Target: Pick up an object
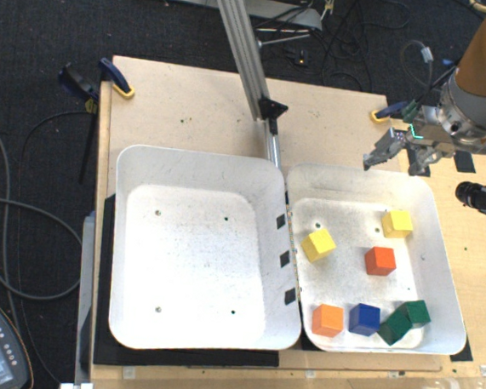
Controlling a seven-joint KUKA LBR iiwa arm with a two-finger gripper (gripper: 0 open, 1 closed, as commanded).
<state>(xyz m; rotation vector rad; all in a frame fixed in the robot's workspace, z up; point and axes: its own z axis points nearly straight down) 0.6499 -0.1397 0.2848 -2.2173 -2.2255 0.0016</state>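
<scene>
The right bin holds several small blocks: two yellow ones, a red-orange one, an orange one, a blue one and two dark green ones at the front right. My gripper hangs above the bench just beyond the right bin's far rim. Its two fingers stand apart with nothing between them. It is well clear of every block.
The left bin lies beside the right one. A slanted metal pole runs down to the gap between the bins. Clamps sit at the bench's far corners. Cables trail on the floor at left.
</scene>
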